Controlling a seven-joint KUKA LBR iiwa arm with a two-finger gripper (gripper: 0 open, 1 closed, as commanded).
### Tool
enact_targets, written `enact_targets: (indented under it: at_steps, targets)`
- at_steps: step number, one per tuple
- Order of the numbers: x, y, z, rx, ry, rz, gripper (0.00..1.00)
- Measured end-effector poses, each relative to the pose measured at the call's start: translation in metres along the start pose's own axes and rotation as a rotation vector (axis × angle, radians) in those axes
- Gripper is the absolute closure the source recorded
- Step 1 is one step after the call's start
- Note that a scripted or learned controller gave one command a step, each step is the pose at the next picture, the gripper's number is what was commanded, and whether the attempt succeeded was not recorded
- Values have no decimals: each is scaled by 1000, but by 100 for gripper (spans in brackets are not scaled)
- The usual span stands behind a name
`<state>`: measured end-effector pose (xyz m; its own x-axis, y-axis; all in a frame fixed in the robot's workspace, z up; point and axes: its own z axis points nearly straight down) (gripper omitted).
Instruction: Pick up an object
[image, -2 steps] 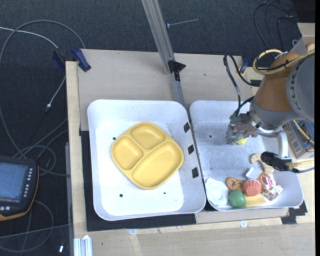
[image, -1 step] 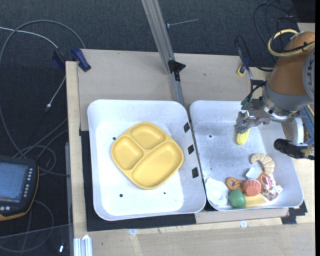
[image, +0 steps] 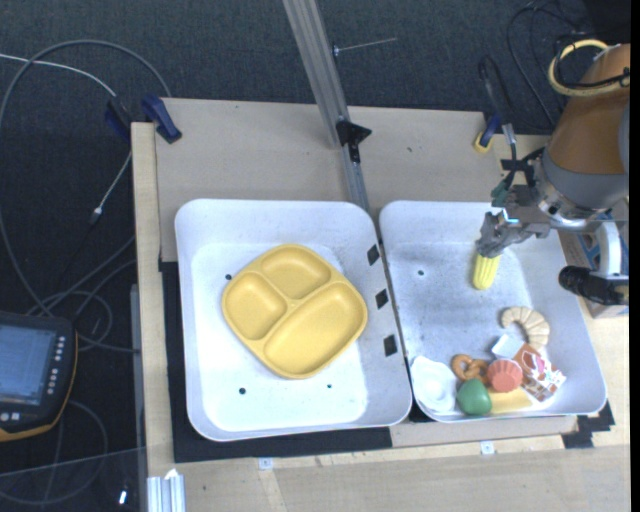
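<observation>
I've got the end effector (image: 494, 243) low in the right bin (image: 440, 300), directly over the corn cob (image: 485, 270), can't tell its state; other toys sit clustered by the near edge.

Gripper (image: 493, 243) just above yellow corn cob (image: 485, 270) in right bin (image: 430, 300)

A small yellow corn cob (image: 485, 270) is in the upper part of the right bin (image: 440, 300), right of the frame's middle. It stands nearly upright, slightly tilted, and its top end is directly under the gripper (image: 494, 236). In the lower right corner of this bin lies a heap of toy food: a pale croissant (image: 525, 321), a brown pretzel (image: 466, 366), a red round piece (image: 504, 376), a green ball (image: 474, 398) and a white piece (image: 433, 381).
</observation>
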<state>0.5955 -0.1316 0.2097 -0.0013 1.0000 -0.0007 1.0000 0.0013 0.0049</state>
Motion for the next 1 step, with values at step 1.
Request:
enact_targets:
  at_steps: [1]
  targets:
    - [58, -19, 0, 8, 4, -5, 100]
